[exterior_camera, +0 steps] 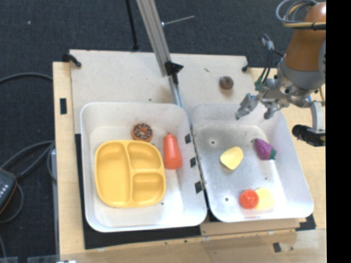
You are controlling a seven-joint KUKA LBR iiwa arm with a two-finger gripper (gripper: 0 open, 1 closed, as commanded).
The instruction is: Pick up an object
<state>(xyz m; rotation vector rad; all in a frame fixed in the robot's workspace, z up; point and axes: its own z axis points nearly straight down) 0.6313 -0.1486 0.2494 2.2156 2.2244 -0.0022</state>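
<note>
So the tool (258,107) is up in the upper right of the frame, hanging over the far rim of the right bin (293,163); its two fingers are spread apart with nothing between them, so it's got hold of nothing. Stuff in the right bin, counted: one purple grape bunch (264,148) closest to the tool, just below it; one pale yellow wedge-ish piece (232,158) around the middle; one red tomato-looking ball (248,199) touching one pale yellow blob (264,199) down at the lower right; that's four things, all well spread except that last pair. Left bin (90,119) has three: one yellow divided tray (130,173) with three compartments taking up most of the floor; one small brown donut (142,131) just above the tray; one orange-red carrot-ish thing (172,151) standing along the tray's right edge. On the bare table (120,75) above the bins there's one little brown round object (226,82), left of the tool; a silver metal pole (153,29) slants down from the top centre and ends at the gap between the bins. Nothing sits between the tool and the grape bunch; the arm (304,43) with its orange band comes in from the right edge.
</note>
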